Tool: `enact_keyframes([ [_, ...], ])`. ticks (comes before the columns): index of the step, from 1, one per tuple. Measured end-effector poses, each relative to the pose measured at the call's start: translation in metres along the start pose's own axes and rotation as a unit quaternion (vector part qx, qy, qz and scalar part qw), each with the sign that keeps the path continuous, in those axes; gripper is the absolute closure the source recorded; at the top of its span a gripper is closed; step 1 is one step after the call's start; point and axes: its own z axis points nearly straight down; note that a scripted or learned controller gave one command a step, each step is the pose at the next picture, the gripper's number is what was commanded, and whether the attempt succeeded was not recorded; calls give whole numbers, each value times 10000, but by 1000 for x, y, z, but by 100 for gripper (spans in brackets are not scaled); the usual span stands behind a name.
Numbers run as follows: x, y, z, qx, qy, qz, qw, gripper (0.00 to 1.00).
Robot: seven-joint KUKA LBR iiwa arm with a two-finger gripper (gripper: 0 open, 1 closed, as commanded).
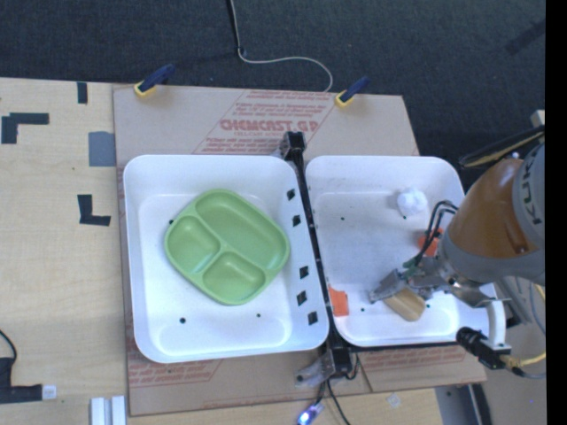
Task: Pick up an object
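**Gripper low over a tan block in the right bin**

The tan block lies near the front wall of the right bin, with the gripper down just beside or on it — whether the tool is released or clenched on the block I cannot tell from this slanted view.

Judging from that, the likely failure is a glancing contact: the block sits close to the bin's front edge, so a closing move could nudge it against the wall or let it slip out tilted.

The right bin also holds a small white object toward the back and an orange piece by the divider. The left bin holds a green divided plate — well apart from the arm.
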Motion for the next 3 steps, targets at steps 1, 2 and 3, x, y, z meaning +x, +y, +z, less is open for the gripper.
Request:
enact_keyframes([
  [1, -2, 3, -16, -52, -22, -3, 10000, 100],
  [2, 70, 92, 5, -120, -32, -48, 9999, 100],
  [3, 163, 104, -99, -128, -11, -58, 9999, 100],
])
